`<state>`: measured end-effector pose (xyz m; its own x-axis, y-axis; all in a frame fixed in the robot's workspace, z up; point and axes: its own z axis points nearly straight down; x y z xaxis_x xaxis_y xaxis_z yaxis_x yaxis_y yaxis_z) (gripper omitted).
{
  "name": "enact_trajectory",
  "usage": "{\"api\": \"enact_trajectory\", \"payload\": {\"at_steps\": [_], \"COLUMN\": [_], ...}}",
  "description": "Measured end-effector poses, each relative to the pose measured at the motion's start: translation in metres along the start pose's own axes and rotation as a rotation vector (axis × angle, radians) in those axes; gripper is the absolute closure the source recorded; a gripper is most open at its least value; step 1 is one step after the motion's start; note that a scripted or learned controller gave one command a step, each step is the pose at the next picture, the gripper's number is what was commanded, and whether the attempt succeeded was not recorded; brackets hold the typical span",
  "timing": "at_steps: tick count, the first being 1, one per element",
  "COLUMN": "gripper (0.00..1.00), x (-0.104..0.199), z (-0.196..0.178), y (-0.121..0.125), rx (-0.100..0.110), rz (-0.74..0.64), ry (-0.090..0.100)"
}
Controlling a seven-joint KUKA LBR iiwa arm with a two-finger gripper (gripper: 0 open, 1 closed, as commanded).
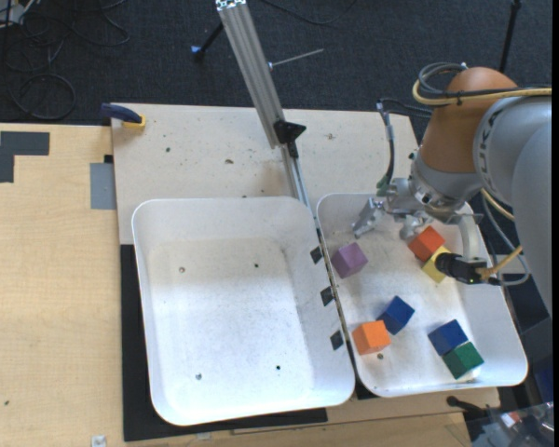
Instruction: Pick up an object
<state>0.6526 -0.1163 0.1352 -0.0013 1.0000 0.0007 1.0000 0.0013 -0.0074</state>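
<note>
The pincer (388, 220) is seen open, with nothing in it. The red block (426, 242) beside it could be pushed away if the pincer is lowered crooked.

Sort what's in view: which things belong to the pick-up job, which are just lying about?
Job: gripper, right bin, purple block, red block, yellow block, orange block, green block, upper blue block, lower blue block.
Lying about: left bin, clamp, slanted metal rail.
</note>
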Motion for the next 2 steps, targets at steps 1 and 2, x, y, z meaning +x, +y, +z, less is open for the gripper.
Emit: {"api": "enact_trajectory", "payload": {"at_steps": [1,2], "gripper": [1.00,1.00], "x": [-0.002,0.002], "z": [-0.013,-0.076], "y": [0.001,0.004], "rx": [-0.004,-0.012], "rz": [0.004,-0.001], "ry": [0.000,-0.001]}}
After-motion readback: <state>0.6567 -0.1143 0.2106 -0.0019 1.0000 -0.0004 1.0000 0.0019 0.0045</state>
